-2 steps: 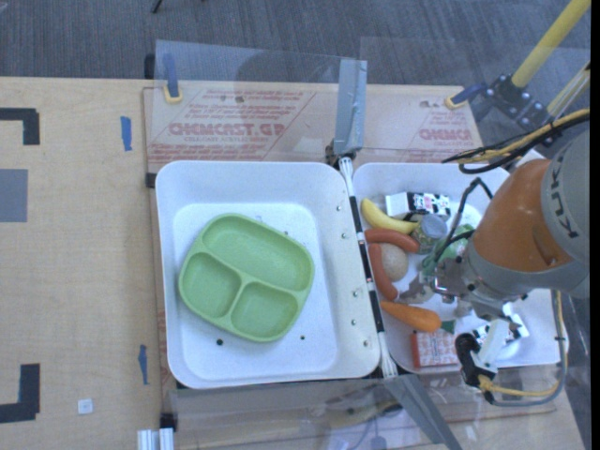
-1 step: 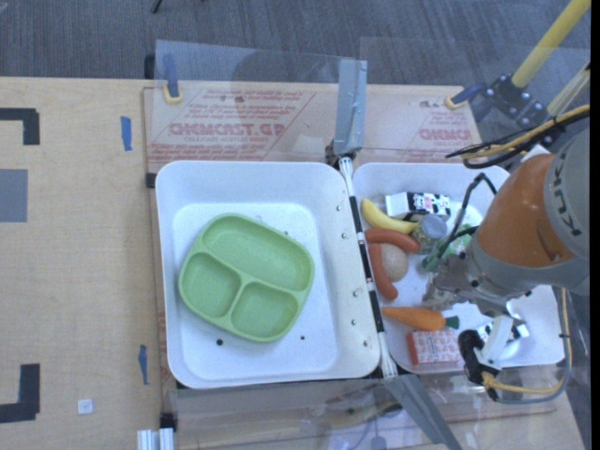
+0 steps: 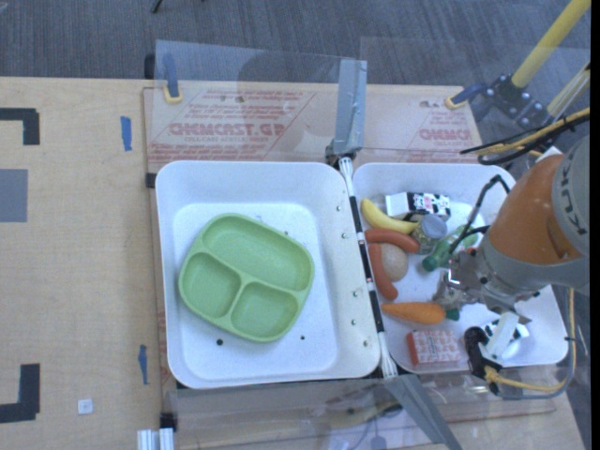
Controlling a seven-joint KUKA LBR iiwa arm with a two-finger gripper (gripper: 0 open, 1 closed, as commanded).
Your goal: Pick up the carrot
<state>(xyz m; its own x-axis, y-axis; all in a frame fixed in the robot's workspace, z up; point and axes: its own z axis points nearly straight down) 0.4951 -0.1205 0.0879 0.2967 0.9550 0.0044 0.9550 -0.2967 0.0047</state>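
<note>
— While the arm (image 3: 539, 223) leans in over the right bin (image 3: 487, 172) from its right edge, where does the gripper (image 3: 453, 298) sit?

— Low in the bin, just past the middle toward the front edge, its tip right at the thick end of the carrot (image 3: 413, 313). Whether it touches the carrot I cannot tell.

— And the claw, apart or together?

— I cannot tell; the wrist covers it from this angle.

— Where exactly is the carrot?

— Lying flat on the bin floor near the front edge, pointing toward the left wall, with a small red-and-white packet (image 3: 435, 347) just in front of it.

— What else is in that bin?

— Along the left wall, a banana (image 3: 386, 218), a red sausage-like piece (image 3: 393, 241) beneath it, then a pale egg-shaped thing (image 3: 395, 264). Toward the back edge there is a black-and-white toy (image 3: 419, 202) and a grey round piece (image 3: 433, 226); a green item (image 3: 439, 254) lies beside the gripper.

— And the left bin (image 3: 178, 184)?

— It carries a green divided plate (image 3: 247, 277), tilted slightly, about in the middle.
</note>
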